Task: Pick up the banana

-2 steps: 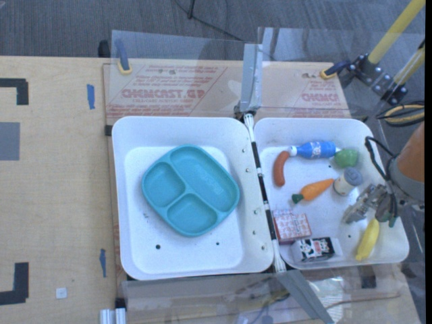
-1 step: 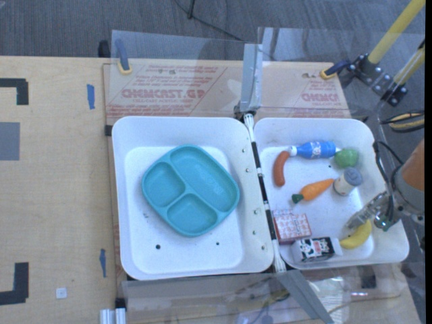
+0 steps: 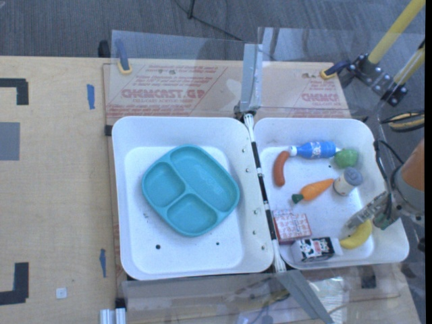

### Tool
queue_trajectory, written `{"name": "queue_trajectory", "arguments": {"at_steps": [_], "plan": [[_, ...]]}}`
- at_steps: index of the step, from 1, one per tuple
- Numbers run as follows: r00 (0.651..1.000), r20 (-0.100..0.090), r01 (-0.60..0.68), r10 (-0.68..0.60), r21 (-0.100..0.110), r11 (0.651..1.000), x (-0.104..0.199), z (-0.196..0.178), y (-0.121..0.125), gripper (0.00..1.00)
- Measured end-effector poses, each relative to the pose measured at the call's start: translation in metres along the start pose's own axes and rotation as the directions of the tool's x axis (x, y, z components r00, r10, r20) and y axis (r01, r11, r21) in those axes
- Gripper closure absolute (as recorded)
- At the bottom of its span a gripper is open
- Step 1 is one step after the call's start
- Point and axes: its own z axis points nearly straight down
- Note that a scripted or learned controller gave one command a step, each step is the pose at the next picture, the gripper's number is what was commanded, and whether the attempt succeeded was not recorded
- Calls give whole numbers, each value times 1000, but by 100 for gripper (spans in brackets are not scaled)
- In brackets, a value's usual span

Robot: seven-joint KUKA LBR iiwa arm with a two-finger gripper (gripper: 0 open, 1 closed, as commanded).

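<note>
Pale plywood tabletop (image 3: 54,201) carries two shallow white plastic bins. At frame centre, the left bin (image 3: 128,248) holds one glossy teal plate (image 3: 191,190) moulded into three compartments. Lower right, the right bin (image 3: 395,252) holds one curved yellow banana (image 3: 358,235) beside the metal tool (image 3: 373,216), whose fingers are too blurred to tell if parted. One orange carrot (image 3: 316,190) and one red sausage (image 3: 279,169) lie nearby.
</note>
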Motion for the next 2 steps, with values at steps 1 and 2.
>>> {"name": "queue_trajectory", "arguments": {"at_steps": [1,2], "plan": [[985,-5,-175,175,8,985,36,-110,23,100],[985,-5,-174,174,8,985,36,-110,23,0]]}}
